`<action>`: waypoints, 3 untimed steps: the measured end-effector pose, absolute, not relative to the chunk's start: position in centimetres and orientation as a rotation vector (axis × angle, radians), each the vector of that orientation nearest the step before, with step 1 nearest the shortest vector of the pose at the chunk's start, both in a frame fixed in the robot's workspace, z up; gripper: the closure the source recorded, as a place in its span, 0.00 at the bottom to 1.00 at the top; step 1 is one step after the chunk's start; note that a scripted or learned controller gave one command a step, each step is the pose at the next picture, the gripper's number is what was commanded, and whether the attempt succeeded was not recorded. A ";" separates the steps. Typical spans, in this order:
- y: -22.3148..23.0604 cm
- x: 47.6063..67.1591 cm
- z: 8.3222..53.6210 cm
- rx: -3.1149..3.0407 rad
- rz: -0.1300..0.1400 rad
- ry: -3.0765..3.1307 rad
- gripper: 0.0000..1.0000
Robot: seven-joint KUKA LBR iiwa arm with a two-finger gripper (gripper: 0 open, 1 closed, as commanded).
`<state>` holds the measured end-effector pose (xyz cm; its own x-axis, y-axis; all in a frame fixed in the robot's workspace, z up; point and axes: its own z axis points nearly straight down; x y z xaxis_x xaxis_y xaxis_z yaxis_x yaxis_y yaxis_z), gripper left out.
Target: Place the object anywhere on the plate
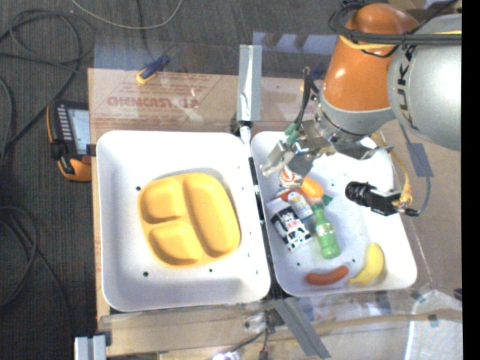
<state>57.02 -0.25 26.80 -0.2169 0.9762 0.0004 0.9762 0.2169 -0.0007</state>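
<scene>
Pincer above jumbled toys

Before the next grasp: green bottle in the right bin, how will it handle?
The green bottle lies on its side, so a sideways push would probably roll it. It looks like smooth plastic, likely slippery between fingers. The small carton and the sausage lie close, so a push may nudge them.

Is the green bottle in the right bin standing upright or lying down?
Lying down. The green bottle shows its whole side from above, cap toward the far wall, flat on the right bin floor beside the small black-and-white carton.
</scene>
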 end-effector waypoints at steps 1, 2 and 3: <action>4.6 57.4 24.5 -1.946 0.004 -2.464 1.00; 8.1 54.9 18.2 -1.927 0.004 -2.478 1.00; 8.1 54.9 18.3 -1.928 0.002 -2.478 0.00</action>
